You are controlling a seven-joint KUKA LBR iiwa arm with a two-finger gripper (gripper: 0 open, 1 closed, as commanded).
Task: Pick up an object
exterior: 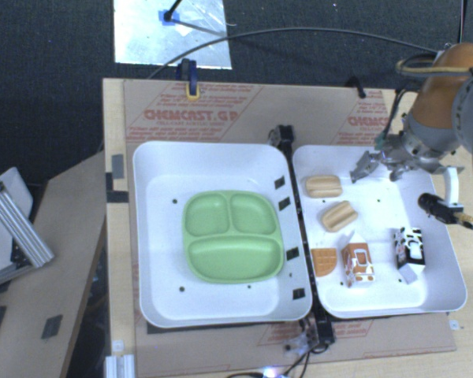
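1. The grey arm [445, 101] with its orange band reaches in from the right, its gripper [376, 164] poised over the far part of the right bin [449, 286]; the jaws stand spread wide with nothing between them
2. Just ahead of the jaws, toward the left bin [154, 235], lies a bread roll [323, 186]; a second roll [338, 215] lies tilted a little nearer the camera than the first
3. Well apart from the jaws, along the near side of the right bin, sit an orange wedge [324, 261], an orange-and-white carton [358, 263] and a black-and-white carton [410, 254]
4. Far to the jaws' left, a green divided plate [233, 236] rests in the middle of the left bin
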